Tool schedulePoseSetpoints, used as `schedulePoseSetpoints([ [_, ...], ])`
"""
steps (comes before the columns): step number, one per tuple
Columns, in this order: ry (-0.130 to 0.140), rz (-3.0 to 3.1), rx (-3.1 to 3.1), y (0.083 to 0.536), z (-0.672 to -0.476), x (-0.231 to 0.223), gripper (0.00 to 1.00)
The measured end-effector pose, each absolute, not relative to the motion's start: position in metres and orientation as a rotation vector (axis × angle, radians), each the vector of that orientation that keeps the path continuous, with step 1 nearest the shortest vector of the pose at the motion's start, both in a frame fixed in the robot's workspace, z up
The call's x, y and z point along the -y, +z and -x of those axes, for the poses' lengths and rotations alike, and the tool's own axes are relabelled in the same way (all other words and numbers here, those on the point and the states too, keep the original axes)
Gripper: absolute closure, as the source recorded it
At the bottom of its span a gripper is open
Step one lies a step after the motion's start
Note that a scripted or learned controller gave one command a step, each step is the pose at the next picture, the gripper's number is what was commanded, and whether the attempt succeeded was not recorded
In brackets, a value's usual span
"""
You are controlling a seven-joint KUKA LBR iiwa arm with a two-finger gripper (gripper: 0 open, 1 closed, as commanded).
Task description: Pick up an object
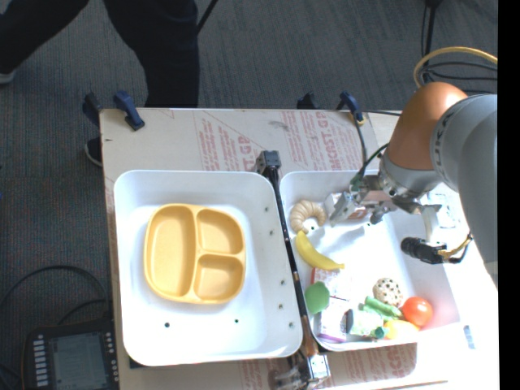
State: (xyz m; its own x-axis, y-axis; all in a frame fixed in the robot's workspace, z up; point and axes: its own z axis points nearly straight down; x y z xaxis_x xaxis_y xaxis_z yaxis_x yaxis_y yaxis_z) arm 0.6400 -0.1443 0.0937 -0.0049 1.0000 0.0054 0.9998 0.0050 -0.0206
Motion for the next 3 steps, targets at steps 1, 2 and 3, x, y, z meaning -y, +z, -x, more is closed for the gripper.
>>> schedulePoseSetpoints([
  [1,0.021,2.198,2.211,0.099,-0.64,0.145,1.0],
  [2,0.022,2.198,2.211,0.099,-0.639,0.144,0.0],
  [3,0.007,2.215,2.217,0.083,-0.643,0.166,0.0],
])
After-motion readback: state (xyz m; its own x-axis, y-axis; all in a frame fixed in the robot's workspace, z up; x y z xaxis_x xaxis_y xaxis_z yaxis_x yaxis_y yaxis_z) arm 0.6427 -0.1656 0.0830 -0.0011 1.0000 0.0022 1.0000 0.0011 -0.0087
